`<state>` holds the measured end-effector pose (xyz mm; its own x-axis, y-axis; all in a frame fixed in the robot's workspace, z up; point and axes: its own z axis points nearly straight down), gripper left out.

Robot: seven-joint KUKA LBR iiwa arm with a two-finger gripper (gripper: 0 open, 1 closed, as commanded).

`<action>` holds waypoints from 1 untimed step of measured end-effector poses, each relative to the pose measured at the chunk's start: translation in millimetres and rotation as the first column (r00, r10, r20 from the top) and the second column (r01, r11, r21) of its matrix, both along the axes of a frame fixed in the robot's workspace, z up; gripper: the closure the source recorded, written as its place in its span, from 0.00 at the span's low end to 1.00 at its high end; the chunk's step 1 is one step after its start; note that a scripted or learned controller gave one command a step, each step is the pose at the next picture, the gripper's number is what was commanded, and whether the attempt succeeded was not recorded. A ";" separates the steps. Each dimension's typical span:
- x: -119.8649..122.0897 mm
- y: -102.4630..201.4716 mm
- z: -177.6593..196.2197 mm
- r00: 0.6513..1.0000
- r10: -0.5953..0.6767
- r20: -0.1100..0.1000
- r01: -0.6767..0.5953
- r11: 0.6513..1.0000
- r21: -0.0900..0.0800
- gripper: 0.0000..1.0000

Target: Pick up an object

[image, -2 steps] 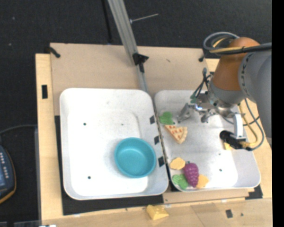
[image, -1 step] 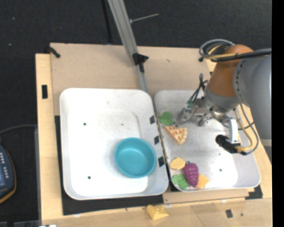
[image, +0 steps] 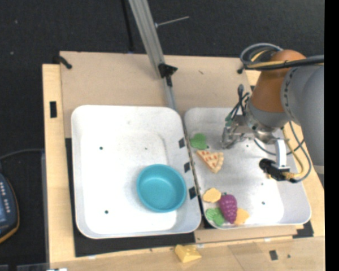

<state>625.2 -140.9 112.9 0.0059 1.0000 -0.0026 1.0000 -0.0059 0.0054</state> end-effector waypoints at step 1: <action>-2.6 -4.6 63.7 1.000 0.003 0.002 -0.003 1.000 0.001 1.00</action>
